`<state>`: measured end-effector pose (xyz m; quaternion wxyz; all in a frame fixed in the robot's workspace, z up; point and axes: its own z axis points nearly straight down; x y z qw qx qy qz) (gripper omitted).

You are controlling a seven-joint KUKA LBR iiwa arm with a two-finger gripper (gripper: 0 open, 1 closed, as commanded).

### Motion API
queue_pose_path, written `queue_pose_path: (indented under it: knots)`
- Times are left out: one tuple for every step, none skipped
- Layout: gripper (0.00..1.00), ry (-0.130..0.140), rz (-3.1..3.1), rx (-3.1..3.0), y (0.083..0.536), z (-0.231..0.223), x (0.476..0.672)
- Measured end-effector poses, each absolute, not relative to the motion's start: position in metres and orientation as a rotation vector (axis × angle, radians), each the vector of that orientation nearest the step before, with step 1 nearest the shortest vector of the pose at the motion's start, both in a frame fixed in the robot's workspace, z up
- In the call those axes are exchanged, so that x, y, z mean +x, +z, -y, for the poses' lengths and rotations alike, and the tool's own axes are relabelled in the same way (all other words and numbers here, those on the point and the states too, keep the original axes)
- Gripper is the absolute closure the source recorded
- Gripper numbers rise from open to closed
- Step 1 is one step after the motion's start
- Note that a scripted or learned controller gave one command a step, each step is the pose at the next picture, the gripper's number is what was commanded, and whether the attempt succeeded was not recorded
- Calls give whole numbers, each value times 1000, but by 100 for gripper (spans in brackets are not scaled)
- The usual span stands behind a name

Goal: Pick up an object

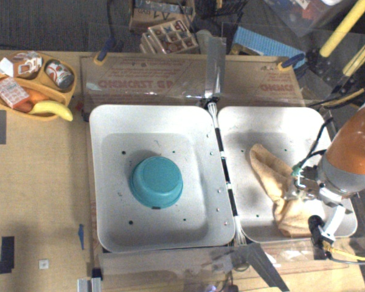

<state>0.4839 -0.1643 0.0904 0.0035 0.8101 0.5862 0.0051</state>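
A tan cloth point(281, 190) lies crumpled in the right bin point(261, 123), one flap stretching toward the bin's middle, the rest bunched at the near right corner. The gripper point(297, 186) sits down on its folds. A teal bowl point(157, 182) rests upside down in the left bin point(109, 132).

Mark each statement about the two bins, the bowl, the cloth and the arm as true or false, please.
1. The teal bowl lies in the left bin. True.
2. The bowl stands with its opening up. False: it is upside down.
3. The tan cloth lies in the right bin. True.
4. The gripper is over the left bin. False: it is over the right bin, at the cloth.
5. A banana lies inside the left bin. False: it is on a tray outside the bins.
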Motion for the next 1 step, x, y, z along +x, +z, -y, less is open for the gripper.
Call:
queue_pose_path:
  knots:
    - [100,0,-1712,2633,99,152,479]
